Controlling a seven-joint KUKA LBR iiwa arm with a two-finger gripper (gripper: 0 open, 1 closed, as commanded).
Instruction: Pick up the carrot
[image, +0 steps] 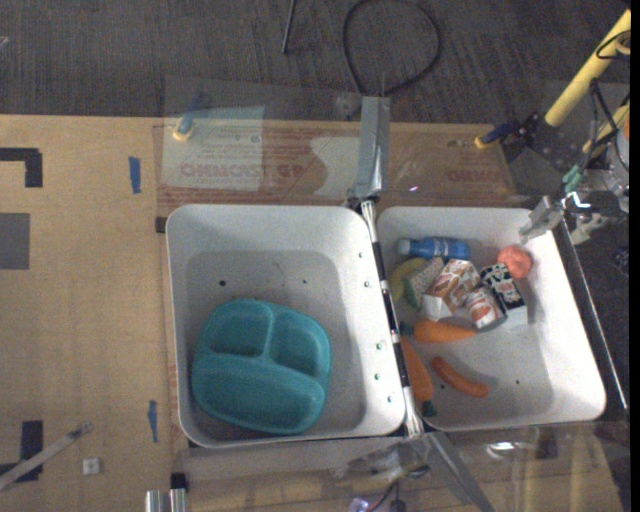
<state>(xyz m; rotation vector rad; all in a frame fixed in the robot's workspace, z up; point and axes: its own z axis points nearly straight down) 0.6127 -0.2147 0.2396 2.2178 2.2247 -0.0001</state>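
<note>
Two shallow white bins are seen side by side on the desk (90, 330). In the left bin (200, 240) a teal divided plate (262, 367) is laid toward the near side. The right bin (560, 380) is crowded at its far-left part: a blue bottle (436, 247) is laid along the far wall, a yellowish item (407, 280) is set near the left wall, small cartons (453, 283) and a dark box (503, 286) are clustered in the middle, and a reddish round item (515, 260) is placed at their right. The carrot (418, 370) is laid lengthwise against the left wall of the right bin, near the front corner, with its green end toward the near edge. Two more orange items are found close by, one (444, 332) just beyond it and one (460, 377) to its right. The hand (545, 215) is seen above the far-right corner of the right bin, well apart from the carrot; whether it is spread or pressed together cannot be told.
</note>
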